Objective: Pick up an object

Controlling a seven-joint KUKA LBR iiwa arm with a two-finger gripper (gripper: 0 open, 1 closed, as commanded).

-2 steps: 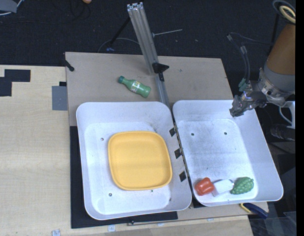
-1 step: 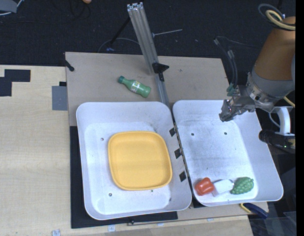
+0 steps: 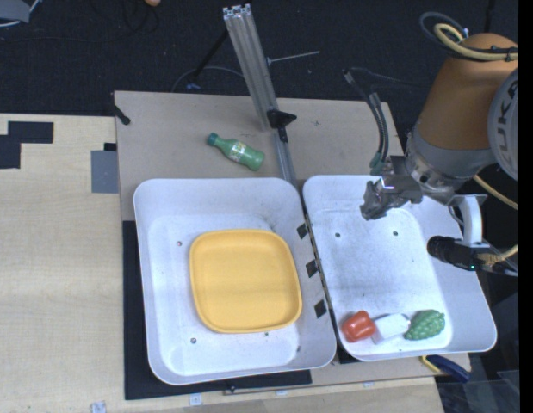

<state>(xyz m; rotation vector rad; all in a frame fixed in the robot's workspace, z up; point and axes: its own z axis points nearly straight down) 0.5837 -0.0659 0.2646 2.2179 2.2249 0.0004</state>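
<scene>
Plainly, the candidates for picking lie well apart from the end effector (image 3: 380,203), toward the near edge of the right bin (image 3: 369,265): a red pepper-like piece (image 3: 359,325), a small white block (image 3: 390,326) touching it, and a green bumpy cluster (image 3: 424,324) just beside the block. All three look like light, stiff plastic toys, likely smooth and a little slippery. The red piece is rounded, so a hold across its widest middle seems safest; the green cluster's knobbly surface should give better purchase. Because they sit packed in a row, closing on one risks nudging its neighbour. The end effector hangs over the far part of the same bin, holding nothing; its dark fingers blur together, so I cannot tell how far apart they stand.
</scene>
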